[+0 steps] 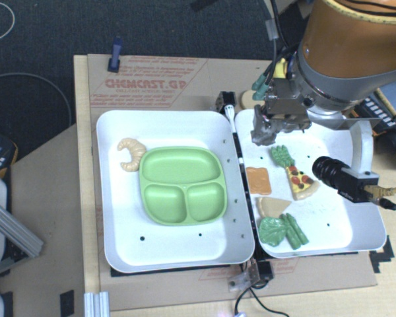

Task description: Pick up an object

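My gripper (272, 128) hangs over the far left corner of the right bin (336, 236), just above a small green leafy toy (282, 156); nothing is seen held in it. Near it in that bin lie a pizza slice (301, 181), a brown toast piece (258, 180), a beige wedge (274, 207), a green lettuce leaf (272, 230) and a green bean bundle (294, 230). The left bin (115, 223) holds a green divided plate (183, 183) and a tan croissant (131, 153).
A black cylindrical fitting (341, 177) on a white bracket juts over the right bin's right side. The arm's orange band (360, 5) looms at the top right. A blue clip (115, 56) lies on the cardboard behind the bins. Cables run along the bench's edges.
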